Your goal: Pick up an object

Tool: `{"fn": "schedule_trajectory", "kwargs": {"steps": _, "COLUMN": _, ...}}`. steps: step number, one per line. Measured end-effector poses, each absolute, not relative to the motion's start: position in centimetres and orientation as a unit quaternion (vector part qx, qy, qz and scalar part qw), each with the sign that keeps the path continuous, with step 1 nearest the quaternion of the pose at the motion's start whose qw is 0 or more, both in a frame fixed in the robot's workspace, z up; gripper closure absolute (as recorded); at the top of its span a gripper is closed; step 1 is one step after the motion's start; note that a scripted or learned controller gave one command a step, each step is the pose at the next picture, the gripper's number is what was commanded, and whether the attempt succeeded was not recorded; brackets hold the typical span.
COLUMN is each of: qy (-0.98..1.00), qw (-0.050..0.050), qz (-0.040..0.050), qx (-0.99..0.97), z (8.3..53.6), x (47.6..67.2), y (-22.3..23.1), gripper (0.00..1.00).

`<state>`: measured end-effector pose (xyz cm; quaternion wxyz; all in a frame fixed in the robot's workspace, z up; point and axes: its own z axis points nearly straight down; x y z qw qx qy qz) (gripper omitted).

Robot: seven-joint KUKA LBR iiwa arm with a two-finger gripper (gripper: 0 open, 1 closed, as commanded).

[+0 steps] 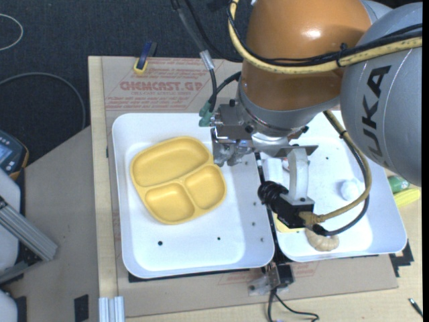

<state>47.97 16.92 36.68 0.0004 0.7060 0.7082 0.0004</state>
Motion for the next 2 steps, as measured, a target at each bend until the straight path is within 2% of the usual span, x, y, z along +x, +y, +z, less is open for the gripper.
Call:
{"fn": "schedule_trajectory", "kwargs": {"steps": 1, "qy": 0.705, "qw": -0.003, "qz": -0.005, "qx": 0.709, "z": 27.7, "x": 47.8, "y": 14.0, "gripper": 1.0}}
{"fn": "schedule_trajectory", "kwargs": {"steps": 2, "qy": 0.709, "qw": 0.0, "qz": 0.0018, "qx": 0.705, "z": 29.3, "x": 50.1, "y": 18.7, "gripper": 1.0}}
